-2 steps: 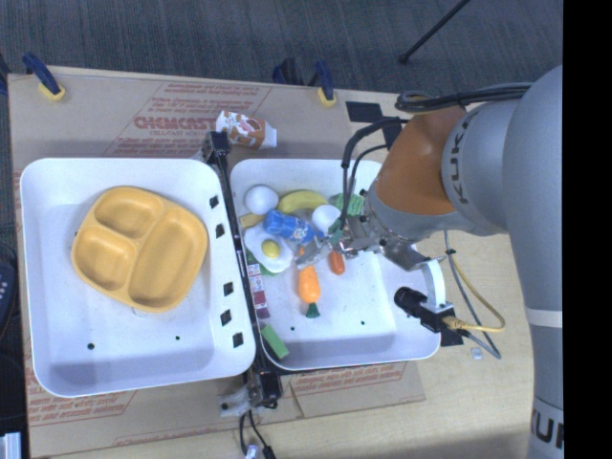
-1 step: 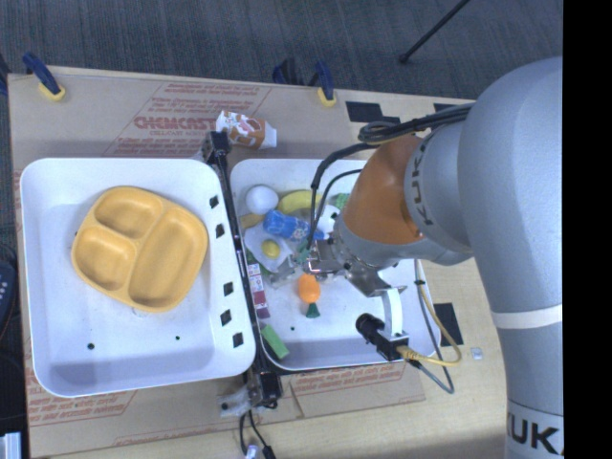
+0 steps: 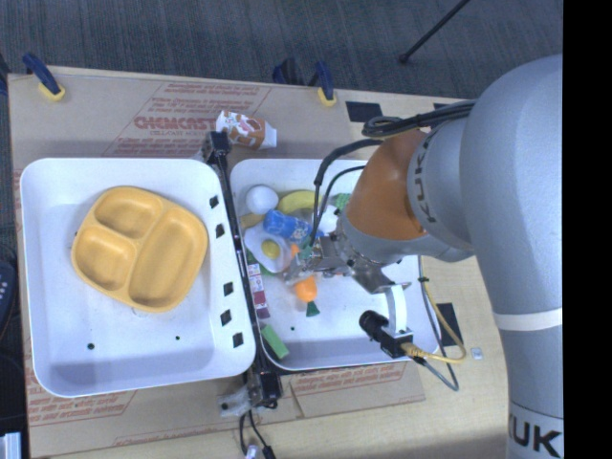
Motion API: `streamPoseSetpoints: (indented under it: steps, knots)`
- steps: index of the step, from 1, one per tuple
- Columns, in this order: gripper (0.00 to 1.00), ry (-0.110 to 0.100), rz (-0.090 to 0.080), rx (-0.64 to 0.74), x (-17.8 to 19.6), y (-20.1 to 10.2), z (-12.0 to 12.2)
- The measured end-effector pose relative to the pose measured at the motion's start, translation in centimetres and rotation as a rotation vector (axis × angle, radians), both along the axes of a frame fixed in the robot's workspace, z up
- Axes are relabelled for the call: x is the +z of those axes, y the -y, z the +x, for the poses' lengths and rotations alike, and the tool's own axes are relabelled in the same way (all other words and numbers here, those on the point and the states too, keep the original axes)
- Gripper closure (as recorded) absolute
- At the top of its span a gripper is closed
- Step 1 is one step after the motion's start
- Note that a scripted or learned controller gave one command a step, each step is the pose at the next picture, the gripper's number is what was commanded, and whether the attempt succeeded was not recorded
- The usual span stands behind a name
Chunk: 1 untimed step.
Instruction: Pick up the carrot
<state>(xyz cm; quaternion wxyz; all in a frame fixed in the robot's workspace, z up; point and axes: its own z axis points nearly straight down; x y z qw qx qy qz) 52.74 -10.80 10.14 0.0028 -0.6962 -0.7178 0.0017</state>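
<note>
arm [image 3: 497, 189] in from rt. wrist w/ orange band [image 3: 387, 194] sits over rt bin [image 3: 335, 340], far-mid part. jaws point down among the toys near bin centre. wrist hides most of them, so can't make out if clenched or released.

carrot [image 3: 305, 289]: orange, small green bit at its near end. lies on rt bin floor approx mid-bin, just on the near side of the jaws. touching or apart: can't tell.

other items in rt bin:
- white ball [image 3: 261, 199] toward far-left corner
- banana [image 3: 298, 201] just rt of ball
- blue item [image 3: 283, 225] just near side of ball + banana
- fried egg [image 3: 271, 251] touching blue item on its near side, close to carrot, up-left of it
- green block [image 3: 275, 342] at near-left corner, by the wall

left bin [image 3: 57, 342]: yellow plate [image 3: 141, 247] w/ 3 compartments, left of centre, flat on floor.

tabletop [image 3: 115, 103]: small carton [image 3: 247, 130] on its side beyond the bins, near where they meet. blue clamps [image 3: 43, 75] on far edge.
</note>
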Motion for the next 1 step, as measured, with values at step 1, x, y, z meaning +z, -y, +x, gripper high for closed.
streamPoseSetpoints:
  steps: [1]
  knots:
    - [1.00, 0.006, -0.001, 0.047, 10.71, -2.51, 7.62]
